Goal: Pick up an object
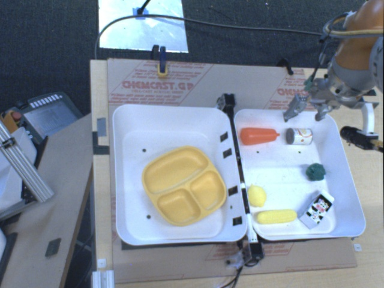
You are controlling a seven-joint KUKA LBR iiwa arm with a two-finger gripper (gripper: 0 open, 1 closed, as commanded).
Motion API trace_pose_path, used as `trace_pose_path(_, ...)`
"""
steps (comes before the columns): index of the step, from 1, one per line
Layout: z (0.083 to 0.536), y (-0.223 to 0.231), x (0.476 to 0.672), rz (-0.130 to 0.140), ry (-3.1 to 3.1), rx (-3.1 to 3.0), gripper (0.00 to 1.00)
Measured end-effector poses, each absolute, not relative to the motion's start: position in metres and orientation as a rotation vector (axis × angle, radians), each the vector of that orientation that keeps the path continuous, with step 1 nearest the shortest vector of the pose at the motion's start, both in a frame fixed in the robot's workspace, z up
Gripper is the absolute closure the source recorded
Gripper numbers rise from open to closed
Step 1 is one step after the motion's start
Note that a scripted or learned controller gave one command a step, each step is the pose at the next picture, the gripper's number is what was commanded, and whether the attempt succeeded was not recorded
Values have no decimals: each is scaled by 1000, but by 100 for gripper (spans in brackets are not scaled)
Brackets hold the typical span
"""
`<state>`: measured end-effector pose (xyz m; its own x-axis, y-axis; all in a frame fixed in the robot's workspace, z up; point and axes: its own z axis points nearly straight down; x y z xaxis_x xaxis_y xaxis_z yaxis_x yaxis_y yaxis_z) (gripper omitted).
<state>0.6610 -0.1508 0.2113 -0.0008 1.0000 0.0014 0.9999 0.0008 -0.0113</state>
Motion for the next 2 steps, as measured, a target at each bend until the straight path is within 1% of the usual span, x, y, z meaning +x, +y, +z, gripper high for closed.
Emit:
trace_pose_path(1, 220, -151, 664, -1, -2226, -2219, 0)
trace_pose_path(2, 178, -147, 662, 1, -2225, -2216, 0)
